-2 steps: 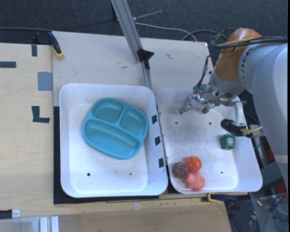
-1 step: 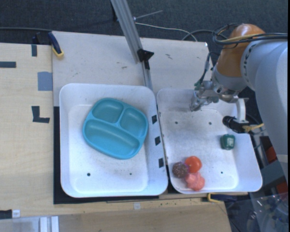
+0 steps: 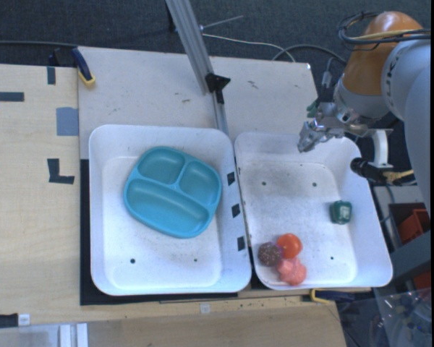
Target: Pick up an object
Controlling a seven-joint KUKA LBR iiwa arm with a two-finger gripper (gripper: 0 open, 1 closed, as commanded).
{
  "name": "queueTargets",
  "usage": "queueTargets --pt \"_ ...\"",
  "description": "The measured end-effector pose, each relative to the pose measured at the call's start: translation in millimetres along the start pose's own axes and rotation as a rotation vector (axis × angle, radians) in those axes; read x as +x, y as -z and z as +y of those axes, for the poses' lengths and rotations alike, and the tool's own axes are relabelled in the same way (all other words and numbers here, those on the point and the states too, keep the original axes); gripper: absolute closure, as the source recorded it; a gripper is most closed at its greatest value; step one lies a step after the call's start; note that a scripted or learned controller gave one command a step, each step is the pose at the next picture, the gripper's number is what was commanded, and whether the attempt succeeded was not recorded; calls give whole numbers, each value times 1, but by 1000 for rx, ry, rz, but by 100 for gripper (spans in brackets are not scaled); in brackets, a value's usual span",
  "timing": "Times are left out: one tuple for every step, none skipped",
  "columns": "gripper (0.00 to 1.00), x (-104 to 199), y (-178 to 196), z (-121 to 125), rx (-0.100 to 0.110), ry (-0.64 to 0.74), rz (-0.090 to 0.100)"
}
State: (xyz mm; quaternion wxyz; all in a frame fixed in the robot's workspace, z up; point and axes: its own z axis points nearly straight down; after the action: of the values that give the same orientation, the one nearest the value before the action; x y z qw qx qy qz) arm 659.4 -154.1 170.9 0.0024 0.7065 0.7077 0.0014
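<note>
Gripper, at the end of the grey arm with its orange band, hangs over the far edge of the right bin; nothing shows between its fingers, and whether they are spread or pressed together cannot be told. Candidate objects lie in the right bin: a small green object near its right edge, and, at its near edge, a red-orange ball, a dark brownish object and a pink object, clustered close together. A blue divided plate lies in the left bin. Both bins sit side by side on the table.
</note>
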Motion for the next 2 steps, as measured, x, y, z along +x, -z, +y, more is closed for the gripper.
queueTargets --pt "100 6 48 9 0 1 1" --pt "100 9 92 9 1 1 1"
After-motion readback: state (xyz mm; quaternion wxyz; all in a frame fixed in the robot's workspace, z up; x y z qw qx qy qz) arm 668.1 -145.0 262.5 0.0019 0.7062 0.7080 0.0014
